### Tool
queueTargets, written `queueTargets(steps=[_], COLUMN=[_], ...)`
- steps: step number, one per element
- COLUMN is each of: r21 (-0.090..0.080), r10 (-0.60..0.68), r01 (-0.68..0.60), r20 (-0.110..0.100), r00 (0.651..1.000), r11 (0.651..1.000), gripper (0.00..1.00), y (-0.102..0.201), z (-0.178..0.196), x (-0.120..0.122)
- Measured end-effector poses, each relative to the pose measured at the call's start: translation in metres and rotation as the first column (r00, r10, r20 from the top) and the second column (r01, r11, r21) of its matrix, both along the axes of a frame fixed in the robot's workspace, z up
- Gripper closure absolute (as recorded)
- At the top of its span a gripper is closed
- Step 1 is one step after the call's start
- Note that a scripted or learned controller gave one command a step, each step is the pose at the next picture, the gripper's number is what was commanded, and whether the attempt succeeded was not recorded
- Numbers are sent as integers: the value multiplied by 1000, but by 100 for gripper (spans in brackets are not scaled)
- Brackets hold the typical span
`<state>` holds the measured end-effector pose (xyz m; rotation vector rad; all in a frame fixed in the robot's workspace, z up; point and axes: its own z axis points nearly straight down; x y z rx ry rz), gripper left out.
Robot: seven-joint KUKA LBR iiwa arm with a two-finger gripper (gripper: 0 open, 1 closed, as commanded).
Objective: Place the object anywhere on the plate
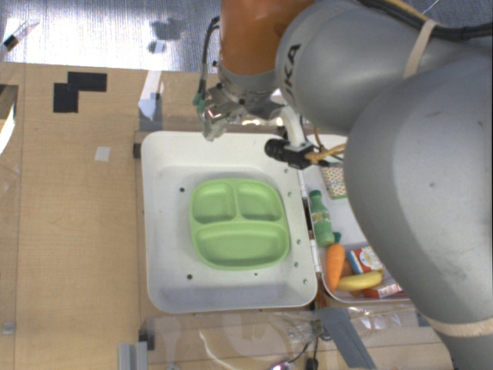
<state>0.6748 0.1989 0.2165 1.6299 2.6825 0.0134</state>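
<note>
- One grey arm, with its orange band, is the biggest thing in view. It covers most of the right side of the counter and much of the right bin.
- One white left bin sits beside it toward the counter's middle. It carries the green plate, which has three compartments and lies flat near the bin's centre.
- No object rests on the plate, so I judge that the placing step is not yet done.
- The end effector hangs over the far rim of the left bin, beyond the plate's far edge. I cannot tell how far open it is, and nothing can be seen in its hold.
- The likely task objects lie in the right bin, along the wall it shares with the left bin:
  - a green bottle, upright-shaped and slim, lying lengthwise;
  - an orange carrot, tapered, just nearer the counter's front edge;
  - a yellow banana, curved, by the front rim.
- Which of these is the task's object I cannot say.
- If the end effector is empty, the next move calls for crossing to the right bin and coming down squarely over one item. The carrot and the banana lie close together, so a grasp there risks nudging the neighbour.
</note>
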Motion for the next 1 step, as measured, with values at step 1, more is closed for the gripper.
queueTargets(steps=[1], r21=[-4], r10=[5], r01=[-5], r20=[-4], r00=[1000], r11=[1000], gripper=[100], y=[-32], z=[-37], x=[-107])
